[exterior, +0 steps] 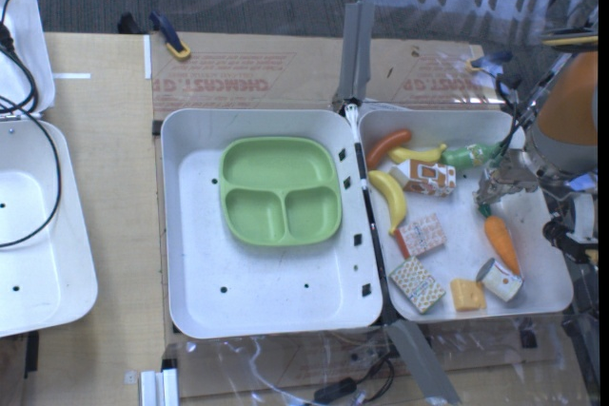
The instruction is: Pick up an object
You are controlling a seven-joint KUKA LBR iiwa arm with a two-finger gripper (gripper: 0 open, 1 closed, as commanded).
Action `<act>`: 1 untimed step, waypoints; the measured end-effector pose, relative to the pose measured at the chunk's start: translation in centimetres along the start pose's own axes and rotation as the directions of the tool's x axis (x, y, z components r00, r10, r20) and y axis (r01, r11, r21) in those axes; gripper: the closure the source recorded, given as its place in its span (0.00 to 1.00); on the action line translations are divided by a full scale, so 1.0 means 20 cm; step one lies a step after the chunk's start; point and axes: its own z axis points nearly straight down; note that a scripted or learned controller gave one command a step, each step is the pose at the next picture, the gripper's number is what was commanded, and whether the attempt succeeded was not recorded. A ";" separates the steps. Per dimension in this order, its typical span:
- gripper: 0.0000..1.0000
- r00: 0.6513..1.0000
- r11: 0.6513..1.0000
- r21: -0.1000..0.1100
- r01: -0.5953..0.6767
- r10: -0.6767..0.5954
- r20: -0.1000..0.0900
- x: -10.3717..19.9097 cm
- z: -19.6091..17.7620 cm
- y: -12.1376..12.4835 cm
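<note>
The gripper (495, 188) hung low in the right bin (547, 299), just above the carrot (501, 244) and beside the green bottle (469, 154), seemingly placed to try for one of them, though whether its jaws were parted or closed I could not tell

Lit bright & even from overhead. Soft, faint shadows inside shallow white plastic left bin (190, 233). Glare streaks on clear plastic sheet (447, 9) at top right. Slightly soft focus throughout; grey-and-orange arm (571, 109) blurred at edge.
</note>
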 end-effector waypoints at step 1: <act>1.00 0.994 0.994 0.000 -0.113 0.113 0.004 0.16 -0.60 -0.11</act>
